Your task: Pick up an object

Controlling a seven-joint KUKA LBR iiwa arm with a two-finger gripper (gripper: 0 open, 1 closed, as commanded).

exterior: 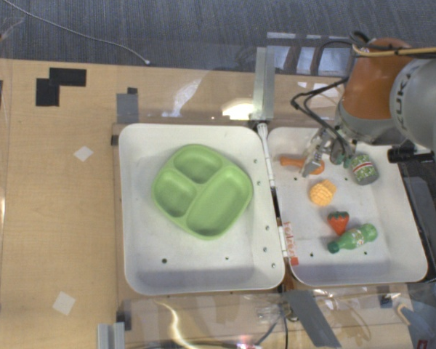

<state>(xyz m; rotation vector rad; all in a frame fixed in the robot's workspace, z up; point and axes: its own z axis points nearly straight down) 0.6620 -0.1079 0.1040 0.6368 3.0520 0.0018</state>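
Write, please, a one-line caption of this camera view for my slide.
Robot gripper poised over a toy carrot in the right bin, while a green divided plate lies in the left bin.

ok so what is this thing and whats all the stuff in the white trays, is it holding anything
This is one camera fixed above a bench, looking down at a slant. The grey and orange machine at the right is a robot arm; its gripper hangs low over the right bin. That bin holds toy food: a carrot, a corn, a strawberry, a green bottle and a small can. The left bin holds a green divided plate. The gripper sits right by the carrot, but I cannot tell whether it grips it.
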